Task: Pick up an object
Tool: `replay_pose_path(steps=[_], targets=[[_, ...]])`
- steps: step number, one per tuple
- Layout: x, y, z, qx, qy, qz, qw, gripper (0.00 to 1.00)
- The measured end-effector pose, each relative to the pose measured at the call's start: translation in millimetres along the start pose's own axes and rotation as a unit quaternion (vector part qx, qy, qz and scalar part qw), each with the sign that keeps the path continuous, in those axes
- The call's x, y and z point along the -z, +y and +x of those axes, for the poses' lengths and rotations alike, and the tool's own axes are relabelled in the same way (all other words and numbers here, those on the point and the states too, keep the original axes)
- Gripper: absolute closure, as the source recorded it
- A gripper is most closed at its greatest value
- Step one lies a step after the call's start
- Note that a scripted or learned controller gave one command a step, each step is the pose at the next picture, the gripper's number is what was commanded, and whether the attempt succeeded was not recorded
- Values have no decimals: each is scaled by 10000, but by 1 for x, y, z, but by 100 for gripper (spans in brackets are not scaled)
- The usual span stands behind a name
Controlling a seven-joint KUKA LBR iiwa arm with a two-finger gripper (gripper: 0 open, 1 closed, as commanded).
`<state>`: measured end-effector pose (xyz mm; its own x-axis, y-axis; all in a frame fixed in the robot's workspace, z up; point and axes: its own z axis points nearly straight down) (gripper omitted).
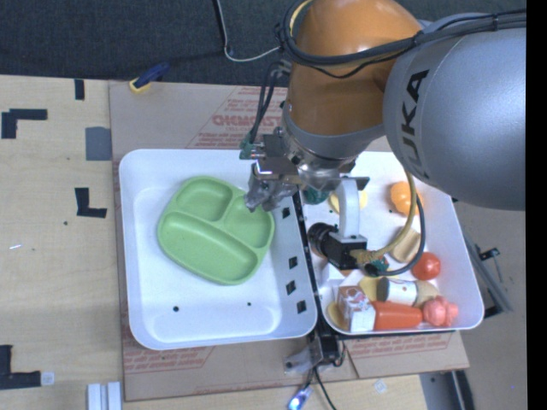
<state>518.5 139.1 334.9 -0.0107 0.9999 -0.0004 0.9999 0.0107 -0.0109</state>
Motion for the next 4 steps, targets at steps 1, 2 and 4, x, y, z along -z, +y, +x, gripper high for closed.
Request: replay_pose_path(steps=[1,2,4], targets=[[15,2,-5,-27,-1,-32,10000,100],[24,1,-4,-17,0,-21,10000,100],[98,-36,-56,-55,8,-93,9999,100]])
